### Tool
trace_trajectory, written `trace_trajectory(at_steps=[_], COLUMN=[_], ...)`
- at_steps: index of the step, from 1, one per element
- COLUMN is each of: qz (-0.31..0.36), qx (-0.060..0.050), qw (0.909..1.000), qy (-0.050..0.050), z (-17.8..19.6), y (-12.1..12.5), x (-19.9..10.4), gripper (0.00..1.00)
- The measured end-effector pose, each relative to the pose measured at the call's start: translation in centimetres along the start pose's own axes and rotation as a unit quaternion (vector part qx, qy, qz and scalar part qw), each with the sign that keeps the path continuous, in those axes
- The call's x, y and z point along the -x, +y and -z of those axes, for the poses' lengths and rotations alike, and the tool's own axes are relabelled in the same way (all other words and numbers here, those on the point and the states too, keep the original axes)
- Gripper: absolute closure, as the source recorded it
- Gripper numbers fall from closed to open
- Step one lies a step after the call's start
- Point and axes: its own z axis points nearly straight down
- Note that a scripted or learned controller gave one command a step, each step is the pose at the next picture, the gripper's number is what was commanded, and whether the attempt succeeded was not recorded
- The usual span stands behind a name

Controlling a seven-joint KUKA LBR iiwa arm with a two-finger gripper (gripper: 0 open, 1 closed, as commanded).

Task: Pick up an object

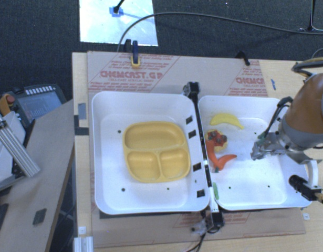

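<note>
Banana (227, 121) | right bin (256, 190) | up-left of end effector (257, 152), apart

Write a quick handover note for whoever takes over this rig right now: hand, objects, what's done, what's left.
Hand: over the right bin, near its right side, nothing seen between its fingers; open or shut cannot be told.
Objects: yellow banana, a red and dark piece and an orange carrot lie in the right bin's left half. Yellow divided tray sits in the left bin.
Done: no pick yet.
Left: grasp and lift one object.
</note>
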Motion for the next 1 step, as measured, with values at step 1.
trace_trajectory(at_steps=[1], qz=[0.001], qx=[0.003], qw=[1.0000], qy=[-0.001], z=[6.40], y=[0.19], x=[0.46], gripper=[1.00])
